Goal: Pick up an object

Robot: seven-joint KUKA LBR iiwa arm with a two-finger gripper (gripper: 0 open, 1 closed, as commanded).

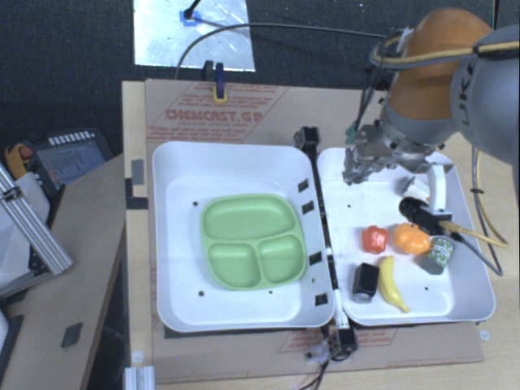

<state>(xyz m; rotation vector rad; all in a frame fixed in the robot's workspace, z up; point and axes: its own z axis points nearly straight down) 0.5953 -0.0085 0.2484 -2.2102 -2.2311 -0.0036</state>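
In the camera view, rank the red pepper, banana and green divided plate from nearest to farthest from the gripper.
Measured from the gripper:
1. Red pepper, right bin, below the gripper.
2. Banana, right bin, near its front edge.
3. Green divided plate, left bin.

My gripper (355, 169) hangs over the far left corner of the right bin (471, 295), apart from the banana (393, 283), red pepper (374, 239) and orange (411, 238). A green divided plate (250, 240) lies in the left bin (175, 242).
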